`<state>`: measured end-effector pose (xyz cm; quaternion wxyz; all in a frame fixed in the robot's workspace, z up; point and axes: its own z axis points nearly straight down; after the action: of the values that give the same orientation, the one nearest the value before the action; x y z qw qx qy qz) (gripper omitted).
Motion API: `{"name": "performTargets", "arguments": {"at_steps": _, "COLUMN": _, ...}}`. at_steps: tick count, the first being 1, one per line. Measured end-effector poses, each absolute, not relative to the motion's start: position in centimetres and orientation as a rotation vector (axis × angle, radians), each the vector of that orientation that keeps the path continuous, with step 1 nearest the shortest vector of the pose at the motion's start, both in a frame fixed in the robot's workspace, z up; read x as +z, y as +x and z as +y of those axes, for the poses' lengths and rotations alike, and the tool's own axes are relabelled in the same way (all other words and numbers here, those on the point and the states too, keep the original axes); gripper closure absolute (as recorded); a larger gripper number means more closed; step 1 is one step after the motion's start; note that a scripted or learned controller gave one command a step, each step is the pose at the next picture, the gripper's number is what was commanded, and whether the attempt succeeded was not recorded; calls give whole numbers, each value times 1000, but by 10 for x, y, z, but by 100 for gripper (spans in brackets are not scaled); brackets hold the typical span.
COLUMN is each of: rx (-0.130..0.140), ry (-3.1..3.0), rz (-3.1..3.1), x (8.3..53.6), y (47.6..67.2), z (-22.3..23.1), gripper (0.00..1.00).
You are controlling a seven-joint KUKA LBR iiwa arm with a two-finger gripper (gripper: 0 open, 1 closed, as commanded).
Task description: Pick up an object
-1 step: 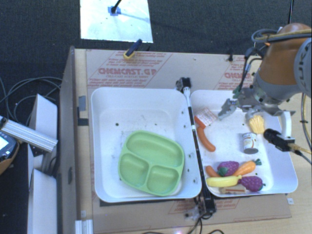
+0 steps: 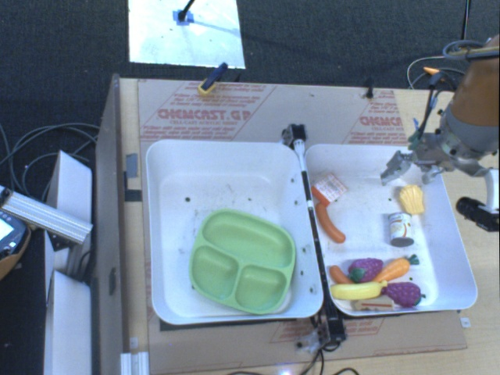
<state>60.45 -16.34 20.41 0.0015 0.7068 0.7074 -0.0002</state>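
While the end effector (image 2: 408, 167) hangs spread, corn (image 2: 412, 199) lies beneath, long axis top-to-bottom.

Dark carpet (image 2: 62, 45), white floor sheet (image 2: 183, 45)

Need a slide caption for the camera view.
Gripper above right bin of toy food; green tray in left bin.

Even, fairly bright overhead light with soft, faint shadows. The white bins (image 2: 234, 162) look washed out, glaring mildly. A pale sheet (image 2: 186, 22) far left of the jaws is overexposed. The picture is slightly soft and grainy, and the arm (image 2: 475, 108) is blurred.
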Motion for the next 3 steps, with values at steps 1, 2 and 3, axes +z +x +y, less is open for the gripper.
{"name": "performTargets", "arguments": {"at_steps": 1, "rx": 5, "ry": 2214, "rz": 2218, "x": 88, "y": 586, "z": -205, "gripper": 0}}
{"name": "performTargets", "arguments": {"at_steps": 2, "rx": 1, "ry": 2220, "rz": 2222, "x": 84, "y": 549, "z": -185, "gripper": 0}}
{"name": "performTargets", "arguments": {"at_steps": 3, "rx": 4, "ry": 2215, "rz": 2223, "x": 85, "y": 633, "z": -189, "gripper": 0}}
